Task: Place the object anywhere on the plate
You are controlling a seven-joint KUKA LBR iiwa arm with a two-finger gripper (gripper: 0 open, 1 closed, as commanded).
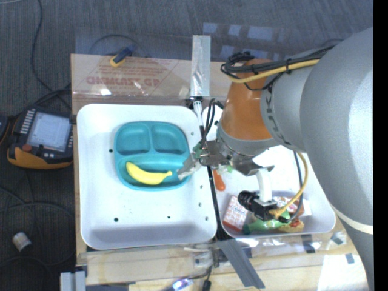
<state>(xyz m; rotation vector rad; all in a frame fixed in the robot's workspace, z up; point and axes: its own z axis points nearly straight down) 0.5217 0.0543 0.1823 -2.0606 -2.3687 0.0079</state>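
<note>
We are seeing the gripper (193,162) hovering at the right rim of the teal plate (151,139) — its fingers are blurred and too small for us to judge their spread, and we are seeing nothing between them. The yellow banana (147,174) is lying in the plate's front compartment, curved, its right tip just beside the gripper. The plate is sitting in the left bin (103,223).
</note>
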